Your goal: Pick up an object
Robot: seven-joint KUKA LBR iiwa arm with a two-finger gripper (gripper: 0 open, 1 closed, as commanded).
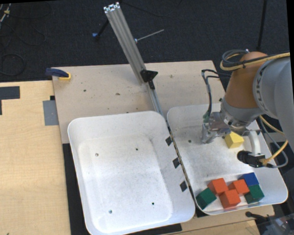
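My gripper [208, 134] hangs low over the upper part of the right bin [201, 161], pointing down at the bin floor. A yellow block [234, 140] lies just to its right, apart from it. Along the bin's near edge sits a cluster of blocks: a green one [206, 198], three orange ones [218, 185] [230, 198] [240, 186], a blue one [250, 179] and another green one [254, 194]. Nothing shows under the gripper.
The left bin [88, 144] stands beside the right one, with black clips [176, 162] along the shared edge. A slanted aluminium rail [129, 45] rises behind the bins. Cables [264, 156] loop at the arm's right.
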